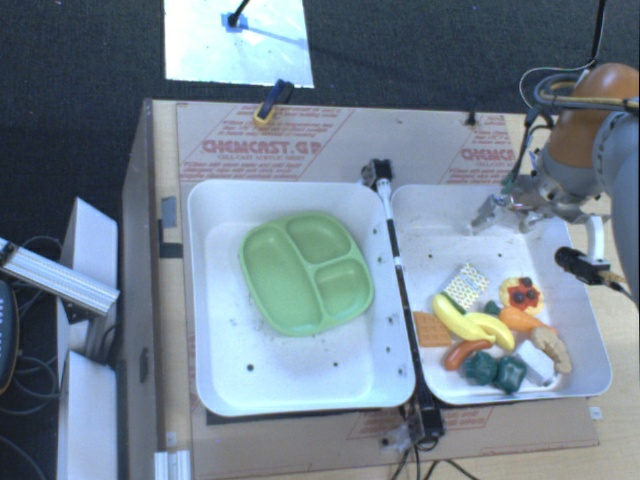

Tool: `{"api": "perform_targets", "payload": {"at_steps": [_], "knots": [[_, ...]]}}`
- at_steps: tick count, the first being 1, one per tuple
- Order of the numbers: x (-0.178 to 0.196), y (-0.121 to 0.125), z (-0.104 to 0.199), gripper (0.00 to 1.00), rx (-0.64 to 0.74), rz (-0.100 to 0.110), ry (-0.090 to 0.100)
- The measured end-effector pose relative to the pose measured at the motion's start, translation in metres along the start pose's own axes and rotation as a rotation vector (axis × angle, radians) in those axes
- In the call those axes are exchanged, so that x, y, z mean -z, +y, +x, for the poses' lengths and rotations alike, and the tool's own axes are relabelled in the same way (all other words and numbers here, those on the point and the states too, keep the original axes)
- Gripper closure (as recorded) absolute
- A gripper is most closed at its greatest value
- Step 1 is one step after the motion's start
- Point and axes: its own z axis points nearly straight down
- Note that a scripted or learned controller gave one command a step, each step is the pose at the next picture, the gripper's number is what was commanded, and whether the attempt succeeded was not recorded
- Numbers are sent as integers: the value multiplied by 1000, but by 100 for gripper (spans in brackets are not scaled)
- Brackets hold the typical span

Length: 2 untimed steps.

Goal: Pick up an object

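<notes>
Near edge of right bin [590, 373]: toy food pile sits well forward of the claw, toward the camera. Two dark green pieces [495, 370] at the front, a red sausage [467, 353] just beside them, a white block [538, 365] and a tan piece [550, 346] on the side under the arm.

Next back: yellow banana [474, 320], long axis slanting from up-left to down-right, lying over an orange flat piece [430, 329]. Orange carrot-like item [520, 319] touching its lower end. Checkered white block [466, 286] and small pizza-like disc [521, 294] lie closest to the claw, still apart from it.

Claw [508, 211]: hovers over the far bare part of the right bin, fingers spread, nothing between them. All candidates lie forward of it; none beneath.

Judgement: pick not yet started. The checkered block is the shortest reach, straight toward the near side. The banana would need the fingers set across its slanted axis.

To the claw's far side, across the divider: left bin [215, 298] with a green compartment tray [305, 271]. Beyond it, worktop [300, 138], yellow-black tool [271, 103] at the rear edge.
</notes>
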Motion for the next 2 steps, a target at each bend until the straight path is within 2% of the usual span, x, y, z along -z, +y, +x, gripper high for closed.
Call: {"api": "perform_targets", "payload": {"at_steps": [1,2], "knots": [[-1,-25,-1,0,-2,-2,-3],[-1,-65,-1,0,-3,-1,-2]]}}
